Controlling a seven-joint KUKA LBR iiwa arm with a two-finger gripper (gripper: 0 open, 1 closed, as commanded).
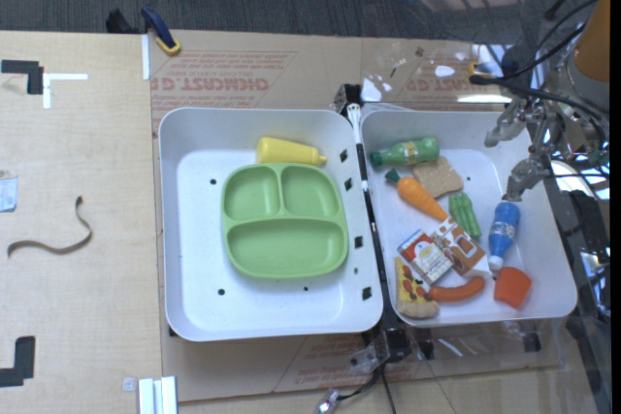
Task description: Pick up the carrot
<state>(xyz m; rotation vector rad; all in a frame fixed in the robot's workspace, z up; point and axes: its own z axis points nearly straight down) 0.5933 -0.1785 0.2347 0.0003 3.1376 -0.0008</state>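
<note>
The carrot [420, 196], orange with a small green top, lies in the right bin [553, 305] in its upper left part, slanting down to the right. It sits just below a green bottle [406, 151] and beside a brown bread slice [442, 175]. My gripper [512, 153] hangs over the bin's upper right area, well to the right of the carrot and apart from it. Its two grey fingers [504, 126] stand open with nothing between them.
Also in the right bin: a green pickle [464, 213], a blue-white bottle [503, 230], a red cup [512, 287], a sausage [456, 290], a snack packet [428, 257]. The left bin [184, 238] holds a green divided plate [284, 220] and a yellow bottle [288, 150].
</note>
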